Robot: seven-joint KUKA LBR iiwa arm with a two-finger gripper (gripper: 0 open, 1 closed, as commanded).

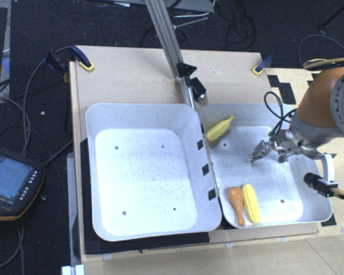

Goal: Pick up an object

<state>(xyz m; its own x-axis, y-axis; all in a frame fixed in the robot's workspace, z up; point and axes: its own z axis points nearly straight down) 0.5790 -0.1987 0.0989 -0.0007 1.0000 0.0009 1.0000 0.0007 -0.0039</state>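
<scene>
Three objects lie in the right bin [292, 211]. A yellow banana-shaped piece [219, 128] rests near its back left corner. An orange drumstick-like piece [237, 202] and a yellow corn-like piece [251, 203] lie side by side at the front edge. My gripper [270, 154] hangs low over the middle of this bin, to the right of the banana piece and behind the front pair. Its fingers are spread open with nothing between them.
The left bin [103, 119] sits beside the right one, sharing a raised middle wall. A slanted metal pole [167, 33] comes down to the bins' back junction. Clamps [83, 62] hold the board's back corners. A teach pendant [8, 179] lies off the bench at left.
</scene>
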